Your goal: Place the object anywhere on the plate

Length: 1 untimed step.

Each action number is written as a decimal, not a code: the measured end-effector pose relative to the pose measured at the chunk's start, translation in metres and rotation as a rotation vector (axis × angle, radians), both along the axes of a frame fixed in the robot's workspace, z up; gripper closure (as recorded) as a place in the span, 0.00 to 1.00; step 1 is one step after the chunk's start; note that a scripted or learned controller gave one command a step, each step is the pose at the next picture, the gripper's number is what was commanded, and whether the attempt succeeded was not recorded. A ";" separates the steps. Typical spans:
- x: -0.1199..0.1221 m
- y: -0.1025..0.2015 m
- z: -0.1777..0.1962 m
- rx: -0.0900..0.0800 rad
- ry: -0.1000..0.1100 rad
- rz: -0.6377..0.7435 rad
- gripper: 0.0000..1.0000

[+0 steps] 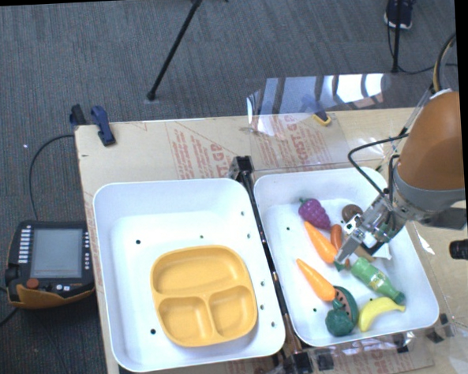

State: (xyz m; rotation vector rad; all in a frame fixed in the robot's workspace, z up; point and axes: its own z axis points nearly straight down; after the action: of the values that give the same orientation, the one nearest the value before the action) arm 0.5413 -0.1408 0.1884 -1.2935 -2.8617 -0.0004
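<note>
A yellow plate (202, 293) with three compartments lies in the left bin (125, 220). The right bin (286, 191) holds toy food: purple grapes (314, 213), two orange carrots (320, 242) (315, 278), a green bottle (375, 278), a yellow banana (379, 311), a broccoli (339, 321), a watermelon slice (348, 300) and a brown piece (351, 212). My gripper (356, 246) hangs low over the right bin's middle, just right of the upper carrot and above the green bottle. An orange-red piece (336, 234) sits right by its fingers.
The arm's grey and orange wrist (431, 154) covers the right bin's far right side. A teach pendant (49, 261) lies off the bench to the left. A blue clamp (100, 123) grips the bench's back left corner.
</note>
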 end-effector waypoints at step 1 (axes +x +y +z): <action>-0.028 -0.008 -0.030 0.004 0.005 0.249 0.00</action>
State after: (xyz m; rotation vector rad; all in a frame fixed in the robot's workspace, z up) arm 0.5133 -0.1492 0.1584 -0.9264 -2.9947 -0.0026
